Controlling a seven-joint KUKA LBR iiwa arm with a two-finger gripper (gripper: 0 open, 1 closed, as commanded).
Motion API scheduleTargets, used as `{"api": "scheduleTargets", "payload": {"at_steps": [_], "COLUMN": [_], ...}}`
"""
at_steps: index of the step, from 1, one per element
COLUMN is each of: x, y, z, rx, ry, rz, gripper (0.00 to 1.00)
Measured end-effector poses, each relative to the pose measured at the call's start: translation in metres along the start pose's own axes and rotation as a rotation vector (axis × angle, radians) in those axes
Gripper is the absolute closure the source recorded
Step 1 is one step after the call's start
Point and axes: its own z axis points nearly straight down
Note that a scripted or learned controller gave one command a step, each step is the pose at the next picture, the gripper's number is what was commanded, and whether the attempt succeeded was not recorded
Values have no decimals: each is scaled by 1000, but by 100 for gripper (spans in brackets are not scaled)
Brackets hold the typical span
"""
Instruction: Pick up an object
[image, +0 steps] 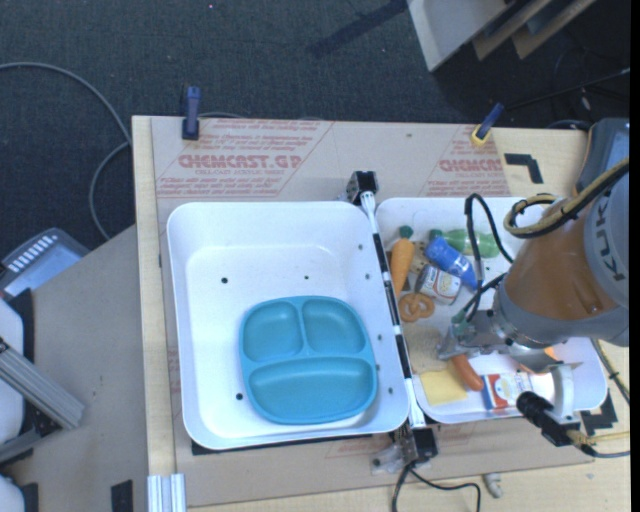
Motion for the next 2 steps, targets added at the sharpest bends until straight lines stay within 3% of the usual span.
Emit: {"api": "scheduleTargets", "payload": {"at_steps": [1,2], "x": [65,78], "y": [56,31], "z": [-91,-118], "rx": [0,3], "ry": [1,0], "rz": [-3,-2], "gripper": [100,100]}}
